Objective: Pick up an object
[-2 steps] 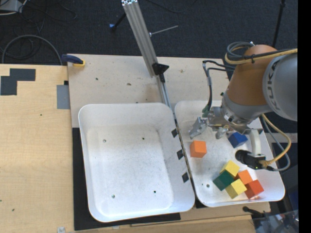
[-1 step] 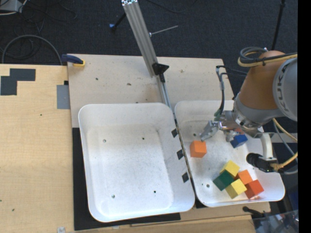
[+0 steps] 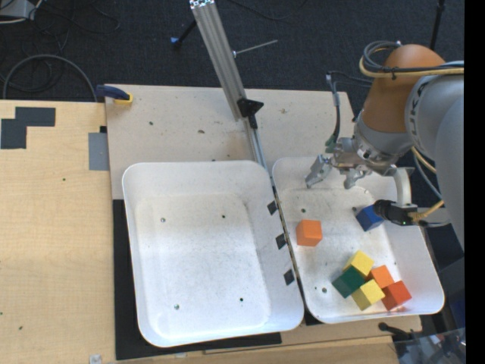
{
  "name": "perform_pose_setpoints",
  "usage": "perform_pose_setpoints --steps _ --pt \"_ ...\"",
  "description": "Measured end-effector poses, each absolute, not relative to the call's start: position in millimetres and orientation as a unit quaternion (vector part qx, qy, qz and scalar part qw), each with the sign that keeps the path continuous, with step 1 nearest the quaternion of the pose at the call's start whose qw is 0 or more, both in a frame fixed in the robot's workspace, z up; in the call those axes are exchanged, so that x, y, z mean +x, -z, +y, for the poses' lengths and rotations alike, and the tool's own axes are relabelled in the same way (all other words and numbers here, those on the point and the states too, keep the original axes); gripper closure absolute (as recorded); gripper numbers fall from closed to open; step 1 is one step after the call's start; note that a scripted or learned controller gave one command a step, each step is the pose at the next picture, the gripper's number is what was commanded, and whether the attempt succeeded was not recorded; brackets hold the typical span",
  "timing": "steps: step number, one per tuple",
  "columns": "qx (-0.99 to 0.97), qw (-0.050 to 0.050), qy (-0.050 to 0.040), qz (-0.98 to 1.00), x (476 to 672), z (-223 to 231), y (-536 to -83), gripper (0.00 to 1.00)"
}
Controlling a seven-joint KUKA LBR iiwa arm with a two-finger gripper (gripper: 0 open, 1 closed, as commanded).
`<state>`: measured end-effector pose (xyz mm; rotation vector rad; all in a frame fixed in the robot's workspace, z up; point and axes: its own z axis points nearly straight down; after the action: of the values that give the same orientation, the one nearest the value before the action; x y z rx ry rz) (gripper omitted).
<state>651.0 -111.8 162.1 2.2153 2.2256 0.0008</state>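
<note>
My gripper hangs open over the far end of the right bin, with nothing between its fingers. An orange cube lies on the bin floor below and to the left of it. A blue cube sits to the gripper's right, near the bin's right wall. At the bin's near right corner is a cluster of cubes: a yellow one, a green one, a second yellow one, an orange one and a red one.
The left bin lies beside the right one, with black clips along the shared rim. A slanted aluminium bar rises from the bench behind the bins. The arm's orange band and cables stand at the right.
</note>
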Motion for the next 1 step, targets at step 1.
perform_pose_setpoints --steps 1 --pt "0.707 0.000 -0.0003 0.707 632.7 -111.3 -90.8 0.00"
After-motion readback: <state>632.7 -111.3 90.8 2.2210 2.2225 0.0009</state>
